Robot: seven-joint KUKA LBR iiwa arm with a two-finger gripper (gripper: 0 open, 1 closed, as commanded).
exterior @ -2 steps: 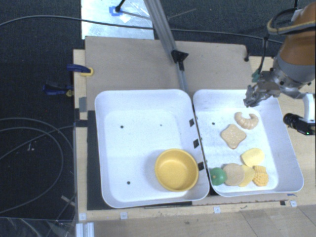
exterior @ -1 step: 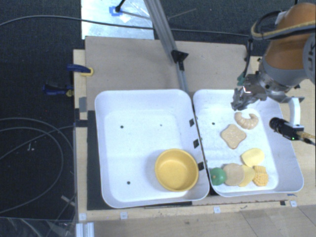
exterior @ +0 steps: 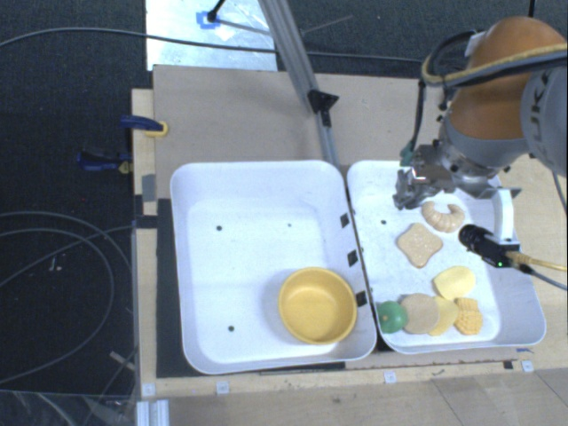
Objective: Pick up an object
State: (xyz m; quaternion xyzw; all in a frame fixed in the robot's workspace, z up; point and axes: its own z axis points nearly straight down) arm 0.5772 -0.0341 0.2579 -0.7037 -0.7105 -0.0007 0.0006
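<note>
The dark carpet floor (exterior: 62, 78) takes most of the room around the bench, with thin cables (exterior: 53, 264) lying in loops on the left. On it stands the surface (exterior: 231, 114), a pale brown board, and no brand, label or writing can be read anywhere on it. A grey pole (exterior: 288, 38) crosses the far part of the surface at a slant. Two clamps (exterior: 133, 140), blue and yellow, sit at the left edge of the board.

The arm (exterior: 510, 78) comes in from the right, grey with a big orange part, over the far end of the right bin (exterior: 532, 327). The left bin (exterior: 240, 193) lies just beside the right one, and they touch along the middle.

In the left bin a yellow bowl (exterior: 317, 304) stands upright at the near right corner.

The pincer (exterior: 410, 186) hangs over the far left part of the right bin, near a pale croissant (exterior: 443, 215); I cannot tell how its fingers stand.

Nearer in the right bin lie a tan waffle (exterior: 418, 244), a yellow slice (exterior: 453, 282), a beige round piece (exterior: 419, 312), an orange waffle piece (exterior: 468, 316) and a small green ball (exterior: 390, 314) at the near left corner.
</note>
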